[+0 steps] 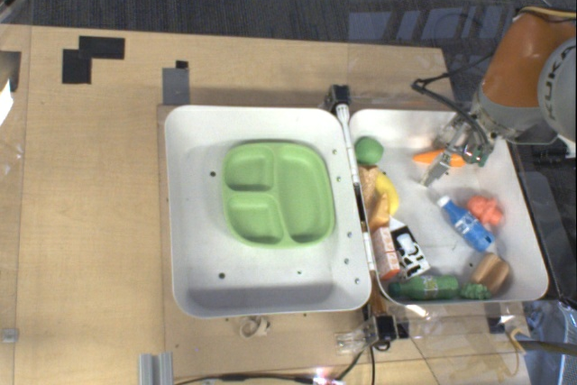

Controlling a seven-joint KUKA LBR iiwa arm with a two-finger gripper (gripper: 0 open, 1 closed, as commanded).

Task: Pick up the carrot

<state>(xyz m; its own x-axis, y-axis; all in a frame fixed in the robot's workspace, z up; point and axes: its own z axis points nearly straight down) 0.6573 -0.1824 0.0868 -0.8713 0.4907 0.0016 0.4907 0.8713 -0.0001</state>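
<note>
The orange carrot (429, 159) lies in the right bin (532, 234), in its far half, pointing left. My gripper (445, 157) reaches in from the right and is down over the carrot's thick right end. One grey finger (448, 140) shows beyond the carrot and the other finger (436, 172) on the near side, spread apart with the carrot's end between them. The gripper looks open, and the carrot seems to rest on the bin floor.
The right bin also holds a green ball (368, 149), a banana (386, 196), a blue bottle (467, 224), a pink toy (487, 210), a brown block (491, 271), a boxed item (401, 250) and green vegetables (433, 288). A green divided plate (276, 194) sits in the left bin (194, 221).
</note>
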